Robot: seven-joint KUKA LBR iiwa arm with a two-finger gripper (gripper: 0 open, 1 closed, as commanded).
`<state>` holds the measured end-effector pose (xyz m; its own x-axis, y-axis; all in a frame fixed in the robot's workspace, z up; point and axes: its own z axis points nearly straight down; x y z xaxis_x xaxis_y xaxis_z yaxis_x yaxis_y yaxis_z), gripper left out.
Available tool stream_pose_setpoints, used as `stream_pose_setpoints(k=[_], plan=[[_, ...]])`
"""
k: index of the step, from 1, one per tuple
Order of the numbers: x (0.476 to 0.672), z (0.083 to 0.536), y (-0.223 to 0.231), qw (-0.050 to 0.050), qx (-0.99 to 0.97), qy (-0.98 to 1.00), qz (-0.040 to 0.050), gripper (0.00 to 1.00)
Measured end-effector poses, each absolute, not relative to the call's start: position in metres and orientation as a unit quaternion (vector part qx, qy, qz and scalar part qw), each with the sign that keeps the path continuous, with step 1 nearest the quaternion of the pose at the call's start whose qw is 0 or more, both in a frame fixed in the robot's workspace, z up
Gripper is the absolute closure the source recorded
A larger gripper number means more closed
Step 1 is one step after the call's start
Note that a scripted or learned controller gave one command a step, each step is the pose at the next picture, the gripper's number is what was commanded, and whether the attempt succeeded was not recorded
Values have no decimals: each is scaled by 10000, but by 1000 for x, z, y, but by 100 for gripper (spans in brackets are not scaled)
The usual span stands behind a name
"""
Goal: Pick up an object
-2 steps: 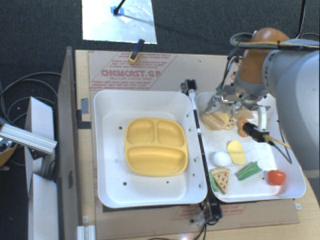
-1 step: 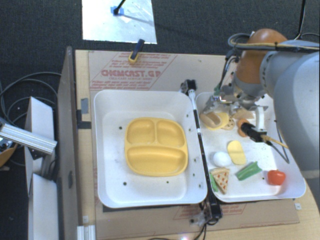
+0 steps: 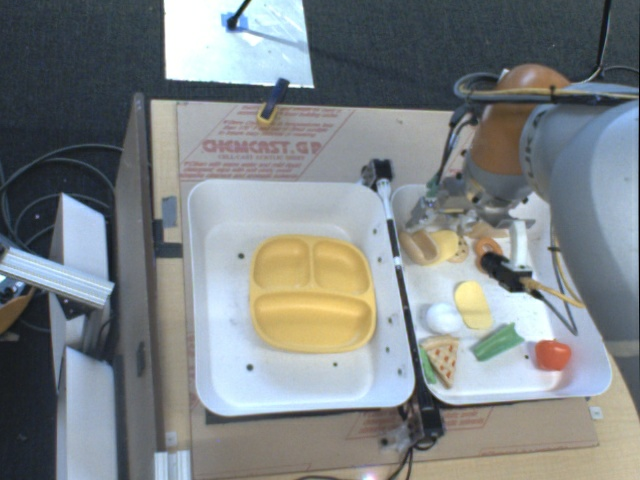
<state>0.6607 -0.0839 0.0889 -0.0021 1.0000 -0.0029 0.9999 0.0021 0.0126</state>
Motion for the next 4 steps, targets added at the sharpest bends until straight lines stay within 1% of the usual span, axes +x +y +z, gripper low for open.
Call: stream_pose_setpoints(k=[1, 2, 3, 4], plan=[[642, 89, -87, 57, 7068, 7073, 41, 0], [668, 86, -131, -27, 7080, 7062, -16, 0], [631, 140, -148, 12, 7075, 7067, 6, 0], [608, 126, -168, 4, 7076, 7066, -6, 0]])
